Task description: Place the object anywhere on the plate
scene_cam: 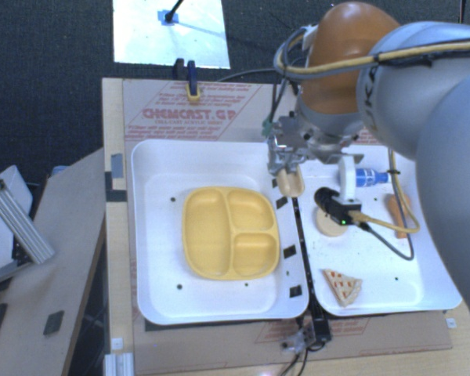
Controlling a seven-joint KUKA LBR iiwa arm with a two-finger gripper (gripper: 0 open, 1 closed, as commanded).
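Now the jaws (288, 177) hang over the gap between the two bins, pinching a small tan bread roll (290, 183). Just left and below sits the yellow plate (229, 233).

Bright overhead light, soft focus — glaring bins (219, 151)

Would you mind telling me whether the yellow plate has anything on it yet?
Not yet. All three compartments of the plate show bare yellow, and the tan object at the gripper is over the bin divider.
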